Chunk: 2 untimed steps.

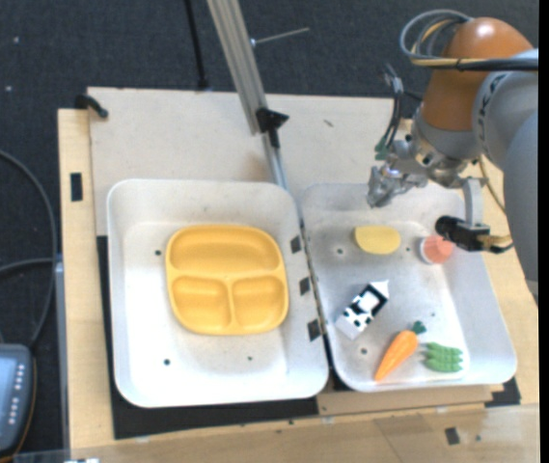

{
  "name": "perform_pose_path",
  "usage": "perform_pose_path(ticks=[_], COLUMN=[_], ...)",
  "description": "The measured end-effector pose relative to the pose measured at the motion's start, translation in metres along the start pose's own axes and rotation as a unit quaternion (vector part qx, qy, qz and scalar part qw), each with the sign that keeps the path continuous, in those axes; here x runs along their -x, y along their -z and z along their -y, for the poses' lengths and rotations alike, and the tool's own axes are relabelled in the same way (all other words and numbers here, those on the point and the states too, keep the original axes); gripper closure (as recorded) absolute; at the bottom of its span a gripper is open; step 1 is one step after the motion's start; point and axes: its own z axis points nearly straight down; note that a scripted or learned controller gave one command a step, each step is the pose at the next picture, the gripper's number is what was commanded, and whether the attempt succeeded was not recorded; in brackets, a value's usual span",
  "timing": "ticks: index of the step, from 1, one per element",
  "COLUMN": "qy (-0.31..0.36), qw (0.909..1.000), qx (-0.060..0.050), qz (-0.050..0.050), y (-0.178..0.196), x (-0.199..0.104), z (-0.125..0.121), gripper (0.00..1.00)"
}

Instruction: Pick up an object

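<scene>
The left bin (129, 258) carries a yellow divided plate (226, 278) at its middle. The right bin (491, 307) holds the smaller things. The gripper (382, 193) hangs over that bin's far edge, nothing between its fingers; open or closed, I cannot tell. The yellow piece (377, 240) lies just nearer than it, toward the bin's middle. A good pick probably means centring over that piece, then descending straight.
</scene>
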Motion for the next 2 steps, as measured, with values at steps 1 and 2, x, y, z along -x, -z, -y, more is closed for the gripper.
perform_pose_path(ticks=[1, 2], qy=[0.0, 0.001], qw=[1.0, 1.0], qx=[0.0, 0.0], qz=[0.0, 0.0], y=[0.044, 0.088], x=[0.002, 0.003], z=[-0.001, -0.002], gripper=[1.0, 1.0])
